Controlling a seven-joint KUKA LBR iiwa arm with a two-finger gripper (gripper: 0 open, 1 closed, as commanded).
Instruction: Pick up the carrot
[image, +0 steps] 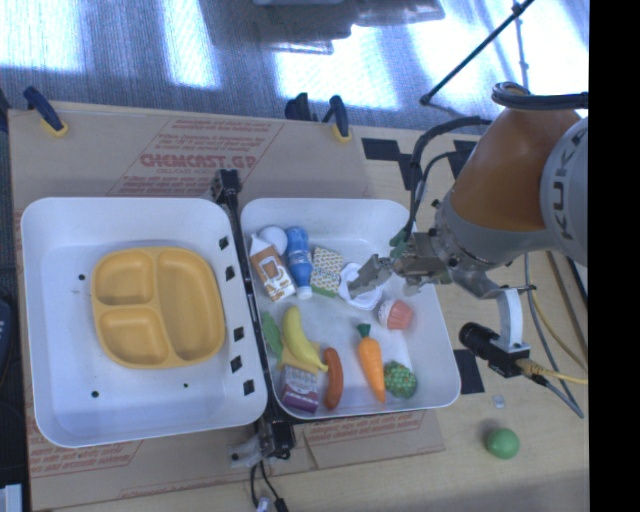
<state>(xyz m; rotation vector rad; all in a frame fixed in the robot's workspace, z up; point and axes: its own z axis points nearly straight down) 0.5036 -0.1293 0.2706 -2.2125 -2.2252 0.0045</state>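
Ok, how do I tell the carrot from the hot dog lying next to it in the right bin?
The carrot is bright orange, tapers to a point and has a green top; the hot dog is darker reddish-brown and rounded at both ends with no green. The carrot lies nearer the gripper; the hot dog lies against the banana. Both lie flat, pointing roughly the same way.

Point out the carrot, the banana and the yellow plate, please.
carrot (371, 367): camera view, middle of its orange body.
banana (298, 340): camera view, middle of its curved yellow body.
yellow plate (157, 305): camera view, ridge between its compartments.
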